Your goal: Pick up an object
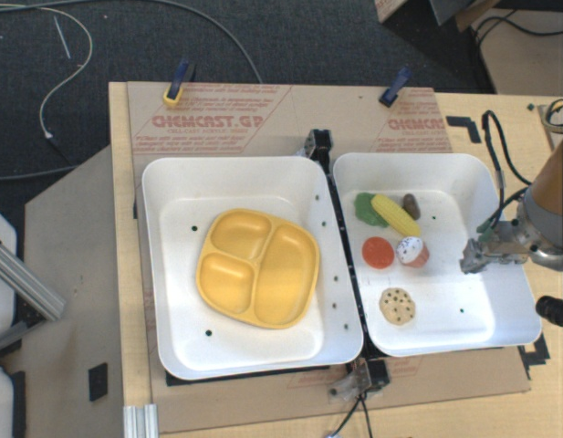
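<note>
You see the surface (263,121) carrying two white bins side by side: left bin (172,190), right bin (463,176).

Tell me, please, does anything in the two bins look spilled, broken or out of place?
Nothing stands out. The yellow plate lies flat in the left bin. The toy foods, such as the corn and cookie, sit loosely grouped in the right bin.
</note>
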Motion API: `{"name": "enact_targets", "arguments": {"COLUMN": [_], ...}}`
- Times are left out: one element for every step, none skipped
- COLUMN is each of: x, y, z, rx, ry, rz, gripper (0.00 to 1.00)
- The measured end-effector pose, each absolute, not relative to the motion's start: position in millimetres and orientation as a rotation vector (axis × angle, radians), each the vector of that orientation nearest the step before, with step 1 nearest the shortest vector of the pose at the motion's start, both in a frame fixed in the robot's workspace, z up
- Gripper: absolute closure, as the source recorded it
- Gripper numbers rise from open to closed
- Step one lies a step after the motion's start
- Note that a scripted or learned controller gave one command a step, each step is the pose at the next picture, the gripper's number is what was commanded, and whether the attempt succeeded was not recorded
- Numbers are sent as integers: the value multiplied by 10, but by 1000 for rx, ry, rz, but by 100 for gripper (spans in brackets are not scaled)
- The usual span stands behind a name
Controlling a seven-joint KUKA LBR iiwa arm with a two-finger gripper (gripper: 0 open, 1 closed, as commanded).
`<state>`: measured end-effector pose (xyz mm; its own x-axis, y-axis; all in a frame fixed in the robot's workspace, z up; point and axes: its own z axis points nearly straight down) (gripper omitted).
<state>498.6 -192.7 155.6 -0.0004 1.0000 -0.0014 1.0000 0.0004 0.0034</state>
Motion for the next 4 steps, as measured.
{"name": "enact_targets", "arguments": {"x": [4926,4938,5115,5326], "y": [-1905,-1907,-1376,-983], "z": [2158,2450,2333,2327], "rx": [2217,2217,2220,2215], "ry": [2220,2220,2228,2227], "rz": [3,3,0,3], "gripper": [100,100,100,100]}}
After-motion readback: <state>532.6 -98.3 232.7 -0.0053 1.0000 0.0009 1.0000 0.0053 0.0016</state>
